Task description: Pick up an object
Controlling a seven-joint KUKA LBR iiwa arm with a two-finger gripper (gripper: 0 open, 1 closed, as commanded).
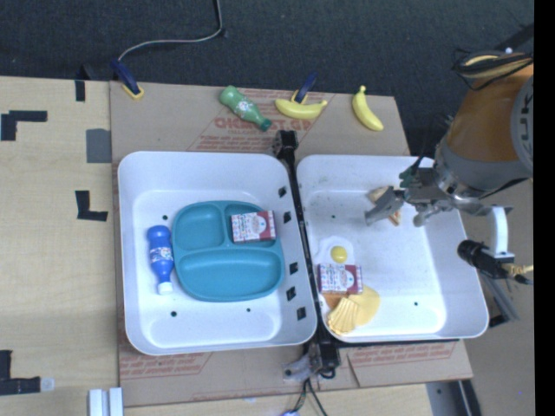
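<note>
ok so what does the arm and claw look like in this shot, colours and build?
The arm is a rounded grey body with a broad orange band above the wrist. The claw is dull grey metal with slim fingers on a darker, boxy wrist block.

You see two glossy white plastic bins point(139, 232) on matt brown cardboard point(173, 128). The teal tray point(227, 267) looks like smooth plastic, as does the blue bottle point(159, 256). The gripper point(401, 209) looks like dull grey metal.

Red carton point(338, 278), yellow egg point(338, 254) and yellow chips point(353, 310) lie flat by the right bin's point(451, 319) left wall.
</note>
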